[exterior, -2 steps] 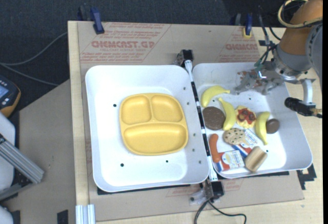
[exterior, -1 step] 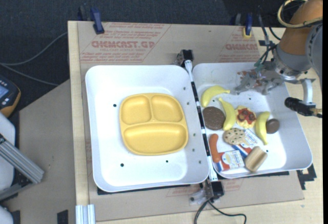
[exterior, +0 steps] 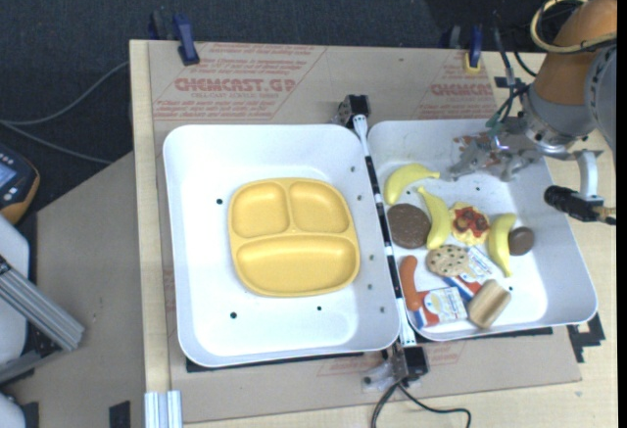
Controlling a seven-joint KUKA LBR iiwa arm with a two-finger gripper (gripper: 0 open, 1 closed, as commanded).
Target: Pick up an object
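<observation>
Camera view has the gripper (exterior: 482,158) low over the right bin's (exterior: 573,271) far end, can't tell how its fingers are set. Food is piled nearer: bananas (exterior: 431,211), cookie (exterior: 448,260), brown patty (exterior: 409,224), bread roll (exterior: 488,304). Yellow divided plate (exterior: 292,236) sits alone in the left bin (exterior: 196,220).

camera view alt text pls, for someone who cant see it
A grey robot arm's gripper hovers over the back of the right white bin, which holds toy food including bananas and a cookie. The left bin holds a yellow divided tray.
</observation>
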